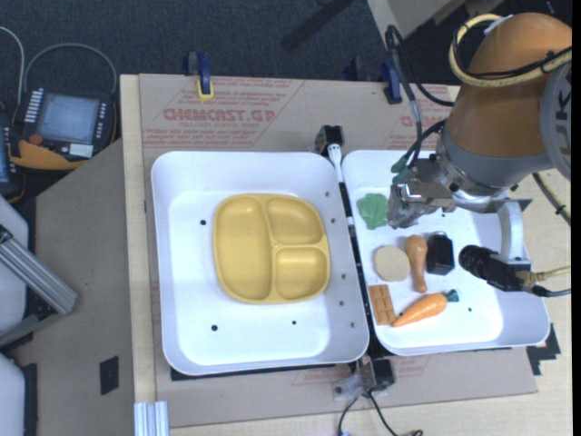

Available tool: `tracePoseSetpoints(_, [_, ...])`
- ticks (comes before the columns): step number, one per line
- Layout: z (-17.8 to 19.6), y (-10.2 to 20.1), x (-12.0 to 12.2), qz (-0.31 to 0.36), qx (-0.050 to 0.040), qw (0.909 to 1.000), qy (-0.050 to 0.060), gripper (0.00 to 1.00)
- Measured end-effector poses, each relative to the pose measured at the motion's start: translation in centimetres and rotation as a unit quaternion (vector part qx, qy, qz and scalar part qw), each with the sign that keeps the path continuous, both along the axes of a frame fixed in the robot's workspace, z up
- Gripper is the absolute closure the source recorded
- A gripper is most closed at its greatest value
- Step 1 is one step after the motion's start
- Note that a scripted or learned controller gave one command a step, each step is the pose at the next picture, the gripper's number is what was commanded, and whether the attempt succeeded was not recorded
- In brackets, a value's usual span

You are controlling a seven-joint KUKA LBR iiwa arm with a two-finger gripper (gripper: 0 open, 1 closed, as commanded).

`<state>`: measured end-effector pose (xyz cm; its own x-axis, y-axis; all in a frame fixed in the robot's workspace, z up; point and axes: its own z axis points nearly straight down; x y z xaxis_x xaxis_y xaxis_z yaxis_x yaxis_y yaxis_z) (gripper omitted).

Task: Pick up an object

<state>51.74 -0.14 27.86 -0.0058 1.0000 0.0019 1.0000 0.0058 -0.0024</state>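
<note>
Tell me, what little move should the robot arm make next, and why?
Probably straight down a little. The gripper hovers in the right bin, just beside the green toy, with nothing seen between its fingers. The carrot and drumstick lie farther off, so the green toy looks the nearest catch.

Grey arm [508, 157], orange band [513, 71]

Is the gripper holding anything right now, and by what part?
Cannot be told. The gripper hangs over the right bin, close to the green piece, but nothing shows between its fingers.
</note>
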Motion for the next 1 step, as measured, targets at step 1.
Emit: tracePoseSetpoints(1, [-0.62, 5.73, 0.25, 0.0, -0.0004, 1.0, 0.0, 1.0])
